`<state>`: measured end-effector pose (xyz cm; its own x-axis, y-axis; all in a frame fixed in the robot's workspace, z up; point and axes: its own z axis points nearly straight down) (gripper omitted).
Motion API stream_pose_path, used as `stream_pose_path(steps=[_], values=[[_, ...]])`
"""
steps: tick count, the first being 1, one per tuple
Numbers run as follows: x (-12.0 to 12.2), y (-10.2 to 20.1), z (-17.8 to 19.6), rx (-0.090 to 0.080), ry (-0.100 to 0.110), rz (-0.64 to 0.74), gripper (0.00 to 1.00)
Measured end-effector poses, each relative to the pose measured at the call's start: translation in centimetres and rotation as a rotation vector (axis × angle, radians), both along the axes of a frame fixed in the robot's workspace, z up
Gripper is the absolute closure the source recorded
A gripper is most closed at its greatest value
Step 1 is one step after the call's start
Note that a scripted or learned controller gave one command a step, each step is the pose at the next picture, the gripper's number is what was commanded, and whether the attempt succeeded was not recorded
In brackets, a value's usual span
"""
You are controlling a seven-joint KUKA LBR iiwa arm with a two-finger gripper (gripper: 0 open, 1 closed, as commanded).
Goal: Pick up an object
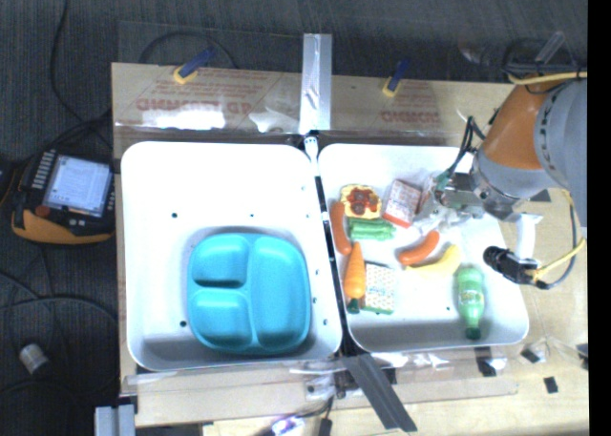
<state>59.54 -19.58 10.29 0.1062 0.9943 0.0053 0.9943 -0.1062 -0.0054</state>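
Note:
My gripper [451, 201] hangs over the right bin [496, 329], near its upper right part, at the end of the grey arm with the orange band [511, 134]. Just left of it lies a small red box [403, 200]. Below it lie an orange sausage [418, 248] and a yellow banana [441, 259], touching each other. A green bottle [469, 299] lies lower right. Further left are a pizza slice [361, 199], a green pod [369, 229], a carrot [354, 272] and a white patterned packet [380, 288].
The left bin [162, 186] holds a blue divided tray [250, 293]. A divider wall [325, 234] separates the bins, with a red-orange piece [337, 224] lying along it. A black cable loop [516, 267] hangs from the arm at the right rim.

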Motion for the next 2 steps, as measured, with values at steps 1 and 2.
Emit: stream_pose_path(steps=[1, 2], values=[[4.2, 0.77, 9.97, -0.01, -0.001, -0.197, 1.0], [4.19, 0.75, 9.97, -0.011, -0.002, -0.197, 0.0]])
